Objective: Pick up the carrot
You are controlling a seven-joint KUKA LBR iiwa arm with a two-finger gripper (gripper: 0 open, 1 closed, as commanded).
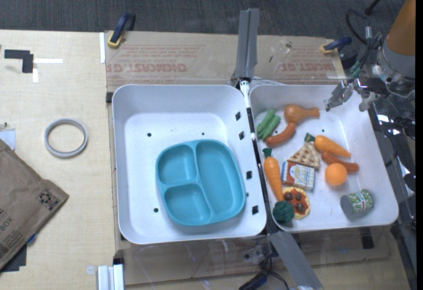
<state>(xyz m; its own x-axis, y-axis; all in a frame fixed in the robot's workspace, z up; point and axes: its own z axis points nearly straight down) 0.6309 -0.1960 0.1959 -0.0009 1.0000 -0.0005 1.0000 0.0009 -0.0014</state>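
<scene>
Carrot (272,177) lies in the right bin (379,150), close against its left wall, long axis running roughly toward and away from the camera, green top at the far end and the tip pointing at a dark green leafy piece (283,212) in the near left corner. Just right of it sits a small printed box (301,175), with a waffle-like wedge (305,156) beyond that and a little pizza round (297,203) in front. A second, shorter carrot (331,146) lies further right, tilted, near an orange ball (336,174). Toward the far wall are green pea pods (268,123), a brownish sausage (280,135) and a drumstick (301,112). A green-patterned can (357,202) rests on its side near the front right corner.

The gripper (344,94) hangs over the far right part of that bin, well apart from the long carrot, with nothing between its fingers; they seem slightly parted, though at this slant and size I cannot tell for sure.

The left bin (129,150) holds a blue sectioned plate (198,181). On the bench to the left lie a tape ring (66,137) and a brown cardboard box (23,203).
</scene>
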